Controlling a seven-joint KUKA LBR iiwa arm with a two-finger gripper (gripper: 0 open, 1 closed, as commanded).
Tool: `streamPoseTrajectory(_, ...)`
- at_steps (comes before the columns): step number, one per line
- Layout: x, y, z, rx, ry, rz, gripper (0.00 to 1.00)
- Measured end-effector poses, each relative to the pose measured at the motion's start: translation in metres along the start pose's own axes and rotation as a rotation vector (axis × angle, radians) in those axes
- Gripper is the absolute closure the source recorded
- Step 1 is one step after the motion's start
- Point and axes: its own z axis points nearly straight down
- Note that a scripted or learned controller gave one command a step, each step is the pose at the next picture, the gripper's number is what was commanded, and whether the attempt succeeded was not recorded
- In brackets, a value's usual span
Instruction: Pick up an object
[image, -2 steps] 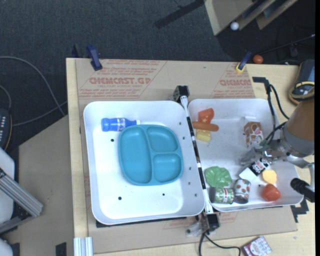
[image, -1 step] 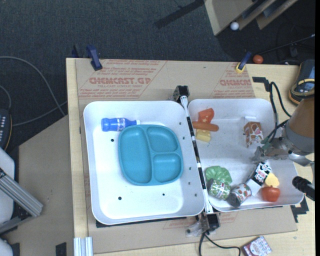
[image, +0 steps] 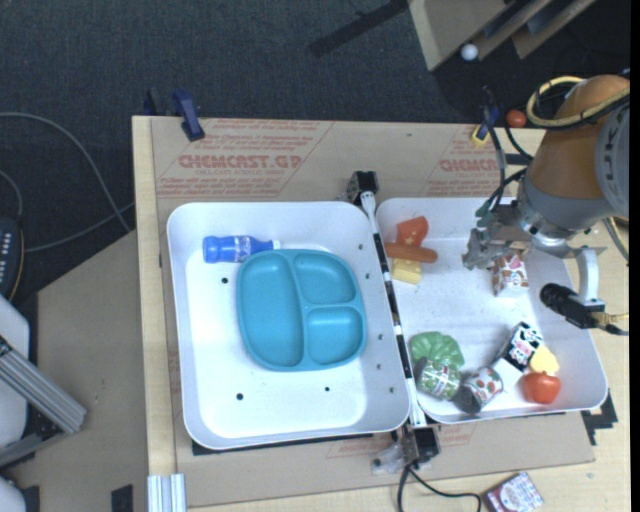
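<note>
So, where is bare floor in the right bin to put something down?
Right bin: bare in the middle, between hot dog, carton and broccoli. Its near edge is crowded: can, tomato, cow.

Robotics lab; paper-covered bench (image: 300, 150), clamped white bins (image: 200, 400), trailing cables (image: 60, 160)

Floor: dark blue-grey carpet (image: 250, 60), covering the top and left of the view. Bench top: pale wooden board faced with brown protective paper printed in red lettering (image: 240, 160). Blue clamp (image: 186, 113) fixed at the board's far left corner. Thin grey cable (image: 70, 160) looping across the carpet at left. Light wooden furniture piece (image: 480, 25) at top right. Lighting even, with soft shadows.
</note>
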Motion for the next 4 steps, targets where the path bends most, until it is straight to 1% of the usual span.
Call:
streamPoseTrajectory(1, 0.000, 0.000, 0.000, 0.001, 0.000, 0.001, 0.00)
streamPoseTrajectory(2, 0.041, 0.068, 0.028, 0.000, -0.001, 0.000, 0.00)
streamPoseTrajectory(3, 0.035, 0.068, 0.068, 0.004, 0.000, 0.001, 0.00)
streamPoseTrajectory(4, 0.036, 0.053, 0.067, 0.003, -0.001, 0.001, 0.00)
